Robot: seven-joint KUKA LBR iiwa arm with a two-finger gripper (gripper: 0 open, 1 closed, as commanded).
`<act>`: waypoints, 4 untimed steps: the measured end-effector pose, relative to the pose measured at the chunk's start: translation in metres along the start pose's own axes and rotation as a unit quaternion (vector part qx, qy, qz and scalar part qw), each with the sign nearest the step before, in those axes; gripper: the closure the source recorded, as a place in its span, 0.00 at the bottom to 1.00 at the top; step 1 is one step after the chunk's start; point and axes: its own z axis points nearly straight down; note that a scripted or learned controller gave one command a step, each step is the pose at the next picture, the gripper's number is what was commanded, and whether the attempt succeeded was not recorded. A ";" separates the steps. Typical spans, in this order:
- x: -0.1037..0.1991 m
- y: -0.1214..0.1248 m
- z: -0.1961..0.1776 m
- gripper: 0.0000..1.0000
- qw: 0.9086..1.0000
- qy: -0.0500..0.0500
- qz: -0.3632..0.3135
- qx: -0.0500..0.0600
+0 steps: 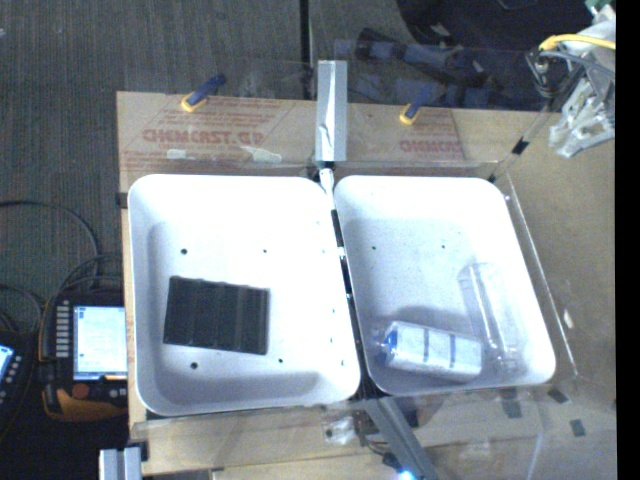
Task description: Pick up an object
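Hand at upper right, "CHEMCAST" on board, labelled bottle

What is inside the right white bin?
The right white bin holds a clear plastic tube and a white-labelled plastic bottle, lying close together near its front corner. Anything beneath them is covered.

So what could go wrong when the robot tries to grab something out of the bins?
1. The clear tube is see-through and round, so it might be hard to spot and could roll away from a grab.
2. The bottle lies touching the tube near the right bin's front wall, so grabbing one may knock the other.
3. The flat black pad lies low on the left bin's floor, so fingers may slide over it.
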 end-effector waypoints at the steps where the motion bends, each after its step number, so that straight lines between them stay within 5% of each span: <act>1: 0.040 -0.050 0.144 1.00 1.000 0.000 0.013 0.002; 2: 0.056 -0.122 0.251 1.00 1.000 0.000 0.020 0.003; 3: 0.056 -0.121 0.250 0.00 1.000 0.000 0.021 0.002; 4: 0.043 -0.069 0.211 0.00 1.000 0.000 0.019 0.001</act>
